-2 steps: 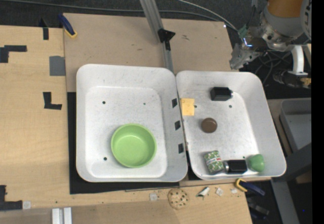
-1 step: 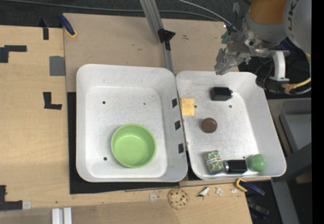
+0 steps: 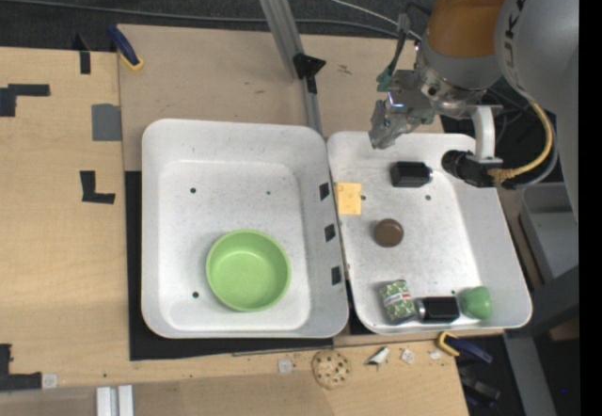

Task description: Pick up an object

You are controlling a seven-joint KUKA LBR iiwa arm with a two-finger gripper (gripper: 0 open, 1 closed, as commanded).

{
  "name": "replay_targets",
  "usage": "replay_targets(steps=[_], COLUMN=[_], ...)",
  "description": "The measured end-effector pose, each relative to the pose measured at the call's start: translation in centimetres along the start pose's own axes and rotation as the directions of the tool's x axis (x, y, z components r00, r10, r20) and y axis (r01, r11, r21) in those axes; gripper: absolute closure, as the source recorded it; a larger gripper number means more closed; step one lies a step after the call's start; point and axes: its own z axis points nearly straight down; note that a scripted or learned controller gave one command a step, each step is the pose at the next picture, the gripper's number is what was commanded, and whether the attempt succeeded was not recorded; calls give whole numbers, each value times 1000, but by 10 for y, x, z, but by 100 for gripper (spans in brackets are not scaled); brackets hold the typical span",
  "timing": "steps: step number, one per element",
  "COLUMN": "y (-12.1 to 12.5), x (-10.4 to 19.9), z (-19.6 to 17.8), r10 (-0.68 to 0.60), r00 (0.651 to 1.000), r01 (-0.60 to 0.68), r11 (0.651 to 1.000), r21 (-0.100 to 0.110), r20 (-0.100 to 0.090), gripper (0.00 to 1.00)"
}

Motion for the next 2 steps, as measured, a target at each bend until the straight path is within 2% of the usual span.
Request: replay_targets(steps=[2], y=[6], x=[105], z=[15], r10=[-1], r00=[1000], r01=[1], r11=[1000], r21=[2], r20=[1], gripper=[100])
